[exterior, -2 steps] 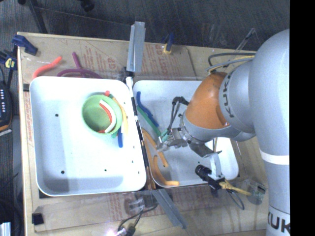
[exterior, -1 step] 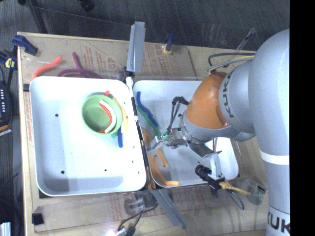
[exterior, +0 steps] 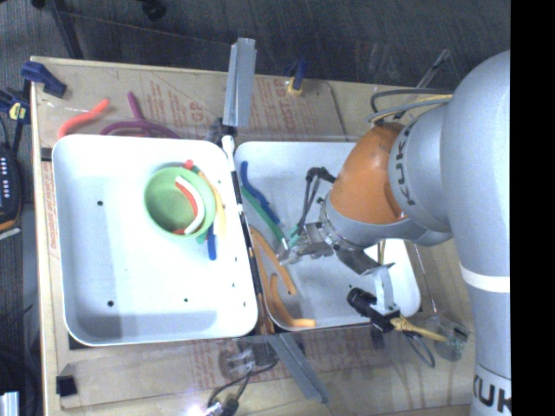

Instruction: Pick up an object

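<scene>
The long orange curved plastic strip (exterior: 279,291) lies along the right white bin's (exterior: 408,306) nine o'clock wall, beside green and blue strips (exterior: 260,204). The gripper (exterior: 293,248) hangs just above them, closure impossible to tell. Judged mid-descent; next needs a close on one strip. The wall crowds nine o'clock; three o'clock offers room.

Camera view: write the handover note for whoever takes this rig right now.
Gripper: low over the right white bin, near its left wall; grip state cannot be read.
Things: green round bowl with red, yellow and blue curved strips in the left white bin; blue, green and orange curved strips along the right bin's left wall.
Done: no pick confirmed.
Left: grasp one object and lift it.
</scene>
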`<action>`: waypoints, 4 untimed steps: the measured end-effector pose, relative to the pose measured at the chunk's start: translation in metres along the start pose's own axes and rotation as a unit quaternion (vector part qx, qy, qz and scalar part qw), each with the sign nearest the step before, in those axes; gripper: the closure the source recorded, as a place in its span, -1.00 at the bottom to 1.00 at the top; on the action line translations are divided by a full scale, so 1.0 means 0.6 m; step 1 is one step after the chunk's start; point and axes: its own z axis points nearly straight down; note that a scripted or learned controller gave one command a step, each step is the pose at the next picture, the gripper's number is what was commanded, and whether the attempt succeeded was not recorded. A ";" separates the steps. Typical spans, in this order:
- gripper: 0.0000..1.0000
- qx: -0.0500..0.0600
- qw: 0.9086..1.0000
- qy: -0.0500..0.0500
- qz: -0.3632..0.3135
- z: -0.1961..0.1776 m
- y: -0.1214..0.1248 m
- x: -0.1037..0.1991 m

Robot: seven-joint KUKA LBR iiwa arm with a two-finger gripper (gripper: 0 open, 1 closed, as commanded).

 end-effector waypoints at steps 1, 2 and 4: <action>-1.00 0.000 1.000 0.000 0.000 0.000 0.000 0.000; -1.00 -0.004 0.998 -0.003 0.059 0.045 0.110 0.000; -1.00 -0.005 0.998 -0.001 0.056 0.025 0.112 0.003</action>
